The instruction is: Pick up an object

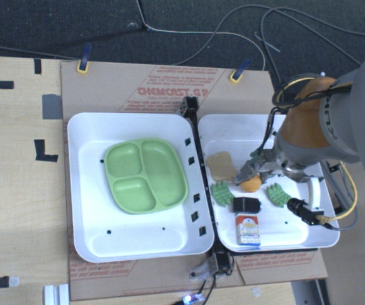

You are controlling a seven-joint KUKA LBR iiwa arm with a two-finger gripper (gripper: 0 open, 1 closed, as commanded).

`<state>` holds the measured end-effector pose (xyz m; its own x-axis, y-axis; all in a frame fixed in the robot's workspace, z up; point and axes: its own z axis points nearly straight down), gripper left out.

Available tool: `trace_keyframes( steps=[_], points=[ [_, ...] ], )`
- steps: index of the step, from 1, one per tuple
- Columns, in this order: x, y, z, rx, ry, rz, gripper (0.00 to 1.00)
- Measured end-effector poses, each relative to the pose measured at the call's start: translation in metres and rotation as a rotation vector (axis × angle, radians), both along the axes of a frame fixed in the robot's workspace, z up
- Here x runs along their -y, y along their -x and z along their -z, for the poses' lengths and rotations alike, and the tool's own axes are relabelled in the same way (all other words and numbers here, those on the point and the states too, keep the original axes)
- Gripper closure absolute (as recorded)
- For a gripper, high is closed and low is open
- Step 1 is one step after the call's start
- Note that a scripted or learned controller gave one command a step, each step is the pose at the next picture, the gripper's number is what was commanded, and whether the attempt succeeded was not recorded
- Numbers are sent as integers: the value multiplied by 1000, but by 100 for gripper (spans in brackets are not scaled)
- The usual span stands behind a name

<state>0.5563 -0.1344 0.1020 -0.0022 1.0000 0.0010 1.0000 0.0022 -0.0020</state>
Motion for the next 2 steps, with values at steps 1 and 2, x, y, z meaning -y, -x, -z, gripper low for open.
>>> trace_keyframes(
  steps=[1,2],
  points=[
    [2,-1,-63,7,2,1,100],
    [2,-2,-113,6,2,1,100]
  ],
)
